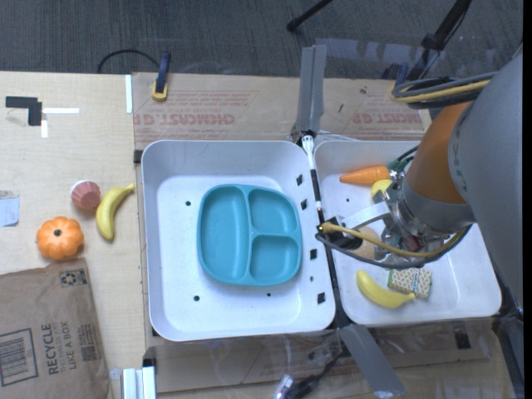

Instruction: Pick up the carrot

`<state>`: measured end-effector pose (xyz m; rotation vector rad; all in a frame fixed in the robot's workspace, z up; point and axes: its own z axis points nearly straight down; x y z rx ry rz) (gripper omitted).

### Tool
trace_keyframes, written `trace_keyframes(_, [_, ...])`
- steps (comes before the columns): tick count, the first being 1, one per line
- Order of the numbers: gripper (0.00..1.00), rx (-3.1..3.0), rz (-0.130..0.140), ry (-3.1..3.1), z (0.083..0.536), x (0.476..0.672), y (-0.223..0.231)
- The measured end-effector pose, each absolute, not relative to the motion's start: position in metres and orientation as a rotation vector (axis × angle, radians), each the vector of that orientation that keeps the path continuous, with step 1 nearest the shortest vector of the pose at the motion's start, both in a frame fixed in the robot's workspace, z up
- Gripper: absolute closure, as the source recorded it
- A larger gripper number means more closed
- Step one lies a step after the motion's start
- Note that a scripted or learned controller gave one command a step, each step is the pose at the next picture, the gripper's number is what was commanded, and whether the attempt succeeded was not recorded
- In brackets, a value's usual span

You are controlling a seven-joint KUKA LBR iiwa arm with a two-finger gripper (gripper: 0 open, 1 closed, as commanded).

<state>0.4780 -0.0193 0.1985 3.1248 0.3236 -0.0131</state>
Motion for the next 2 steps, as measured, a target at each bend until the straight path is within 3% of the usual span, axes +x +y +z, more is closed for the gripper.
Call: trace_keyframes(2, [1.00, 3.122, -0.023, 0.337, 0.2145, 0.4795, -0.0206])
